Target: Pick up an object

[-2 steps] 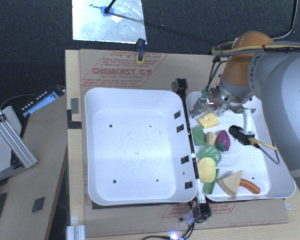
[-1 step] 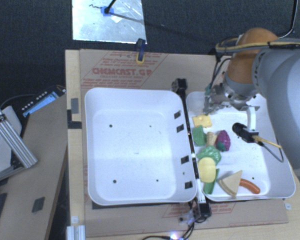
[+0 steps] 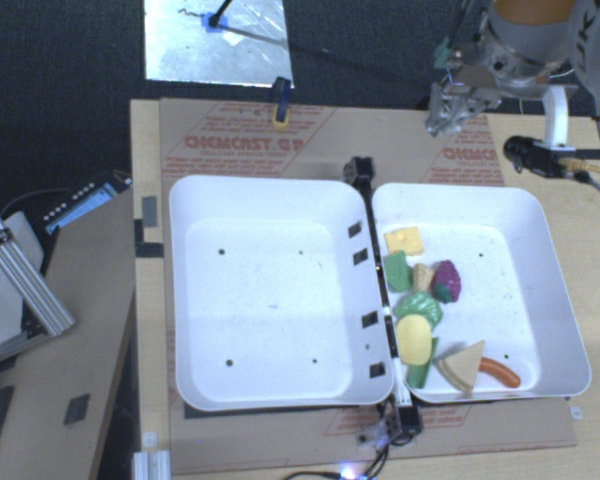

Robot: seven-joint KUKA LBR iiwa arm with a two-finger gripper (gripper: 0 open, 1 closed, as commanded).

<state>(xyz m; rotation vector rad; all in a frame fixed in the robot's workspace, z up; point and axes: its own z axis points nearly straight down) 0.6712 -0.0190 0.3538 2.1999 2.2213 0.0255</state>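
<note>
- Toy food pieces cluster in the right bin (image 3: 540, 268) by the divider: a yellow block (image 3: 403, 240), purple piece (image 3: 446, 281), yellow-green vegetable (image 3: 415, 336), tan wedge (image 3: 463, 365) and orange sausage (image 3: 499, 372).
- Gripper (image 3: 450, 113) hangs above the desk (image 3: 310, 133), beyond the right bin's far edge, holding nothing; how far it is open cannot be made out.
- Left bin (image 3: 270, 288) sits beside it.

Yellow block (image 3: 404, 240): lay flat, nearest below the gripper (image 3: 448, 116).
Purple piece (image 3: 446, 280): beyond it, farther.
Yellow-green vegetables (image 3: 416, 328): clustered lower.
Wedge (image 3: 464, 365), orange sausage (image 3: 499, 372): farthest, touching.
</note>
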